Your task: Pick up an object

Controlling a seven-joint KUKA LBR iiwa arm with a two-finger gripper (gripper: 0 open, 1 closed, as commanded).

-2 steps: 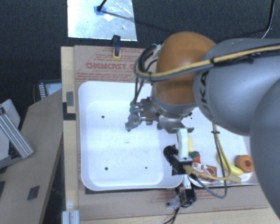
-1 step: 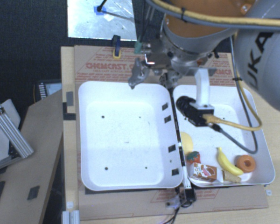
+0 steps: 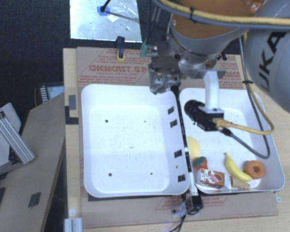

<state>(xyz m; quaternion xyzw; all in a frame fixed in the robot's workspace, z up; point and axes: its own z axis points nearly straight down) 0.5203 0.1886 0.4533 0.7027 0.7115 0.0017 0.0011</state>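
Note:
My gripper [image 3: 163, 82] hangs over the far rim between the two bins, above the top of the divider strip [image 3: 181, 129]. The objects lie in the near end of the right bin [image 3: 268, 144]: a pale yellow fruit [image 3: 193, 147], a small red item [image 3: 200, 163], a red and white packet [image 3: 211, 178], a banana [image 3: 233, 166] and an orange ring [image 3: 254, 169]. All of them sit well below the gripper in the view, apart from it. I see nothing held by it.
The left bin [image 3: 94, 129] lies beside the right one. A black cylinder [image 3: 198, 114] on a white bracket, with a yellow cable [image 3: 246, 128], hangs from the arm over the right bin. The bench's cardboard edge runs along the front.

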